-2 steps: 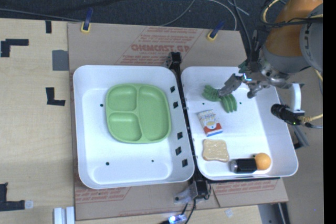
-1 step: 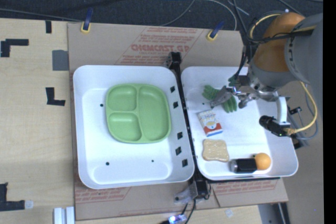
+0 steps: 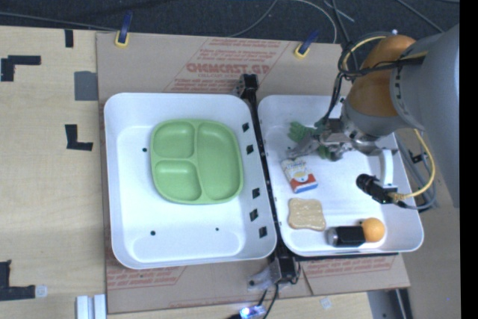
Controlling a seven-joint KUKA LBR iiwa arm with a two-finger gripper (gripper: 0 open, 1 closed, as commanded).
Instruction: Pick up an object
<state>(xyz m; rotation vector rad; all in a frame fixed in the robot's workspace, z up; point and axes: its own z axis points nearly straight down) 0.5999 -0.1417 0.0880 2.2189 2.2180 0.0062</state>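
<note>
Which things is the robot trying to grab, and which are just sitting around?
For the job:
gripper, low over the green leafy toy
small carton
toast slice
orange ball
black block
right bin

Just lying about:
green divided plate
left bin

A green divided plate (image 3: pixel 197 161) lies in the left bin (image 3: pixel 119 160). In the right bin (image 3: pixel 407 235), the gripper (image 3: pixel 326 140) sits at the green leafy item (image 3: pixel 302 132); at its 7 o'clock lie a small carton (image 3: pixel 300 177), then a toast slice (image 3: pixel 306 214). An orange ball (image 3: pixel 373 230) touches a black block (image 3: pixel 346 236).
</note>
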